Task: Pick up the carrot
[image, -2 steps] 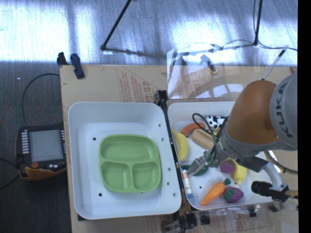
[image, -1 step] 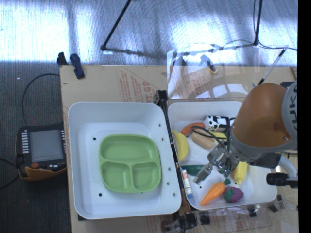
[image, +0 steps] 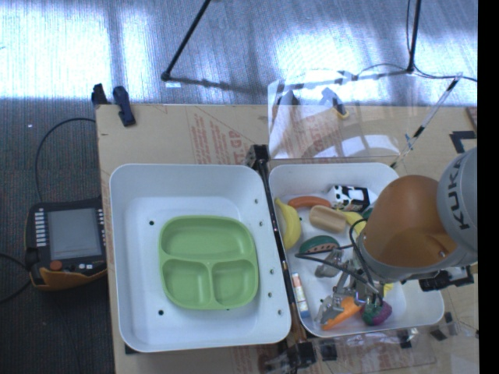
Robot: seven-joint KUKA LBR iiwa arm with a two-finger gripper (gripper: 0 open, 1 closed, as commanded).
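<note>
— Two fingers on the gripper [image: 348,293], and they sit low in the right bin [image: 405,306], near its front edge. Can you tell how they stand?

— Not for certain. Metal parts crowd together there, and I cannot tell whether the fingers are spread or closed.

— And the carrot [image: 341,315]?

— It lies on the bin floor just beneath the gripper, orange, slanted, its tip pointing toward the front left. Whether the fingers touch it, I cannot say.

— What sits next to it?

— A purple piece with a green top [image: 378,312] lies just to the carrot's right. Farther back are a watermelon slice [image: 318,245], a yellow banana [image: 289,223] against the left wall, a hot dog [image: 328,218], and a black-and-white cow toy [image: 348,197] near the back.

— The arm?

— Its orange band [image: 405,220] and grey body [image: 466,201] hang over the right half of that bin.

— And the left bin [image: 140,201]?

— It holds a green divided plate [image: 209,260]. A control pendant [image: 66,241] lies on the floor, well apart to the left.
</note>
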